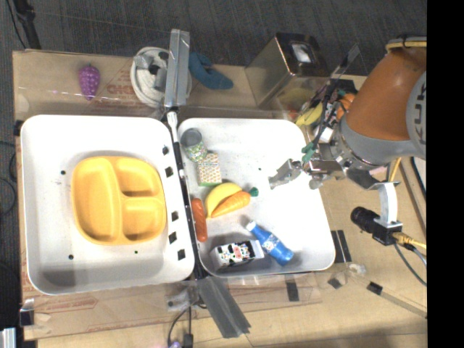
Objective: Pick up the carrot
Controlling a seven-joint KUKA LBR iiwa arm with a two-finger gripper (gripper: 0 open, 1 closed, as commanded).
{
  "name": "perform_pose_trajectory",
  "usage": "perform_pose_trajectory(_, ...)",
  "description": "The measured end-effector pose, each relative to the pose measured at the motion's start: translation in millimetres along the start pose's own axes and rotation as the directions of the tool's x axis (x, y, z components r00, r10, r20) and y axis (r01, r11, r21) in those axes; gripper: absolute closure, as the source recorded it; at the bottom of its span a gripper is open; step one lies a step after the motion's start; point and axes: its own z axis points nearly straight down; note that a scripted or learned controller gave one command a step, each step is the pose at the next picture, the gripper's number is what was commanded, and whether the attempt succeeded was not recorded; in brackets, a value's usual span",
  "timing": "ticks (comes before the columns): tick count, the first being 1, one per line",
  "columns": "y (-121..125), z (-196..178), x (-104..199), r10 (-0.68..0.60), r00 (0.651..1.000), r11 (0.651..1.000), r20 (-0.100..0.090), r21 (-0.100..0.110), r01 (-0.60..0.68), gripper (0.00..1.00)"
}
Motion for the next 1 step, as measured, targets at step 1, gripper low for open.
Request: perform_pose_trajectory(1, 41.8, 175.5, 20.2, -0.068, 0.998, 0.998, 0.001, -0.002, 0.068, 0.00)
